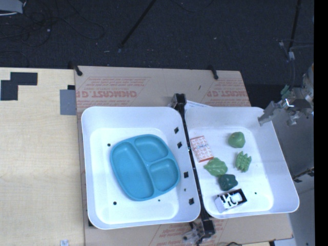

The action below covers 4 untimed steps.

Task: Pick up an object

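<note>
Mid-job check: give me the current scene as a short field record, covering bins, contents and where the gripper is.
left bin: holds a blue plastic divided tray
right bin: red-and-white printed card, round green piece, ridged green piece, leafy light-green piece, dark-green lump, black-and-white block
gripper: at the right bin's upper right corner, over its rim
held: nothing seen

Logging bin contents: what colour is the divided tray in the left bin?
The divided tray is light blue all over, seen clearly in the camera view.
</note>
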Each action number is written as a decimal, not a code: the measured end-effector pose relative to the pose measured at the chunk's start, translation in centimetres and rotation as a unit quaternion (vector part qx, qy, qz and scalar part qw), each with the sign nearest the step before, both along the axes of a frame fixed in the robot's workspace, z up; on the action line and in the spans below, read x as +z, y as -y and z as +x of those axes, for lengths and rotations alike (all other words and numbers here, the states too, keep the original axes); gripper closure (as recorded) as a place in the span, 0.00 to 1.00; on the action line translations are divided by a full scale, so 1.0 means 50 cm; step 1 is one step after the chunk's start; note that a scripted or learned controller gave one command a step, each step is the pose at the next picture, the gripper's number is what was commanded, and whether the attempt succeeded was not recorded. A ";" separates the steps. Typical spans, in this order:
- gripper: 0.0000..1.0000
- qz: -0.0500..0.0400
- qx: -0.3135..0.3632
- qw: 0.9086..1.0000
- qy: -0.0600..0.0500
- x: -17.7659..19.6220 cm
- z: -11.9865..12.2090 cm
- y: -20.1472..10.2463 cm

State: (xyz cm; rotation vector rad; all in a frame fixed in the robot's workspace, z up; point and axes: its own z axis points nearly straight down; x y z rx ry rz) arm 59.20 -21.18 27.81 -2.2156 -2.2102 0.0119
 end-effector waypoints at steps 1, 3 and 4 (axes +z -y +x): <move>0.00 -0.001 0.001 1.000 0.006 0.015 0.004 0.000; 0.00 0.000 0.003 1.000 0.004 -0.232 0.012 -0.025; 0.00 -0.001 0.004 1.000 0.004 -0.336 0.032 -0.029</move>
